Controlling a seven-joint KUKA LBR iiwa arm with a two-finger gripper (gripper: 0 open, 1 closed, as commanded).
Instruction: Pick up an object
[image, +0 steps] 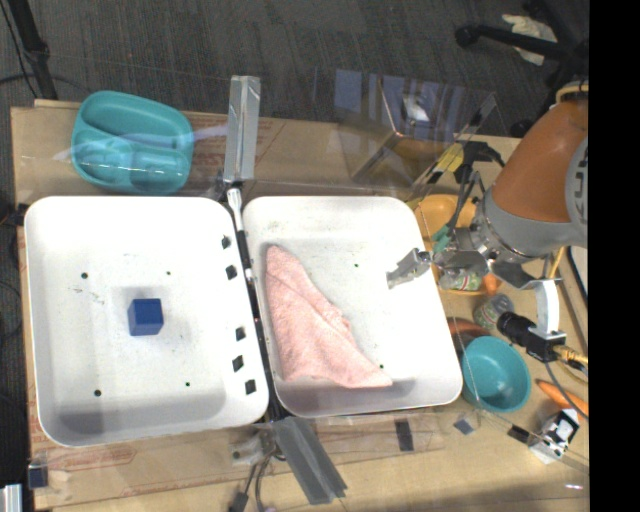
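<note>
A pink cloth (312, 322) lies crumpled along the left side of the right bin (390, 225). A small blue cube (146, 315) sits on the floor of the left bin (60, 230). My gripper (409, 267) hangs over the right bin's right edge, to the right of the cloth and apart from it. Nothing shows between its fingers. The arm's orange band (540, 165) rises behind it at the right.
A turquoise plastic container (132, 140) sits behind the left bin. A teal bowl (496, 372) stands off the right bin's front right corner, among cables and small tools. A yellow object (440, 212) lies near the wrist.
</note>
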